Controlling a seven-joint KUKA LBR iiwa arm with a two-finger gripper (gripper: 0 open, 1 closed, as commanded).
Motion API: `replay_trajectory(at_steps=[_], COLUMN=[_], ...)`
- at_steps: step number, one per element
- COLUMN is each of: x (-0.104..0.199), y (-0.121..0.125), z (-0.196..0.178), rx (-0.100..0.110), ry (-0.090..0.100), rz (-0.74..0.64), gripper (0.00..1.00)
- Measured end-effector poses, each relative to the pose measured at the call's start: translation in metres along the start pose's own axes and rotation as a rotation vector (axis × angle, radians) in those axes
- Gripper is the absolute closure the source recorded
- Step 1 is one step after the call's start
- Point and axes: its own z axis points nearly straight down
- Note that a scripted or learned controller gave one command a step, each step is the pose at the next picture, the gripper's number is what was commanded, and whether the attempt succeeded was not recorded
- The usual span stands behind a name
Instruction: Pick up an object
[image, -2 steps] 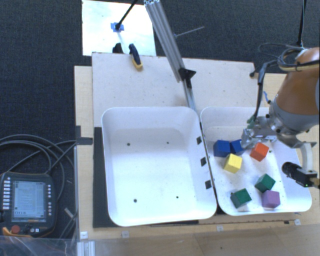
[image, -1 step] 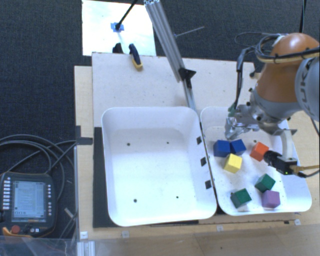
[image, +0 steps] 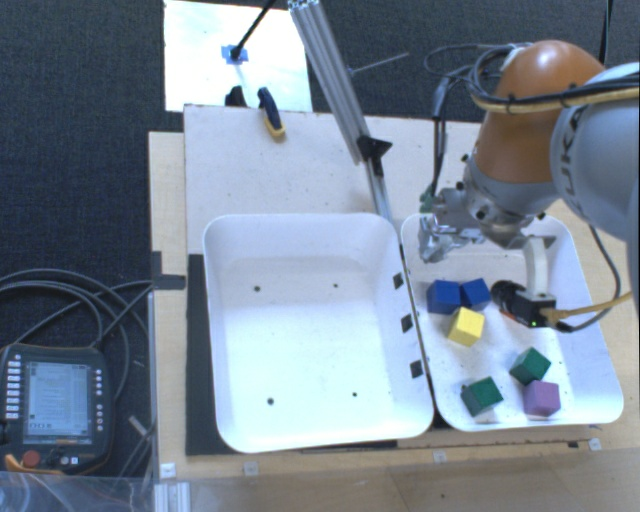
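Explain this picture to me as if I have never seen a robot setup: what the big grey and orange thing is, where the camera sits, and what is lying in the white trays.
The grey and orange thing is a robot arm, reaching in from the right. At its tip sits a small metal gripper for picking things up; it hangs over the far end of the right bin, and nothing can be seen held in it. The single camera is fixed above the bench and looks down at a slant.

Two shallow white bins sit side by side. The left bin shows a bare white floor. The right bin holds small blocks: two blue blocks touching each other, a yellow block just below them, two green blocks and a purple block. The box with a screen at lower left is beside the bench, cabled.
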Motion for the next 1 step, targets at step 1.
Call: replay_trajectory(at_steps=[1], x=[0.0446], y=[0.0292], z=[0.0117], rx=[0.001], ry=[-0.001], rz=[0.001], gripper=[1.0])
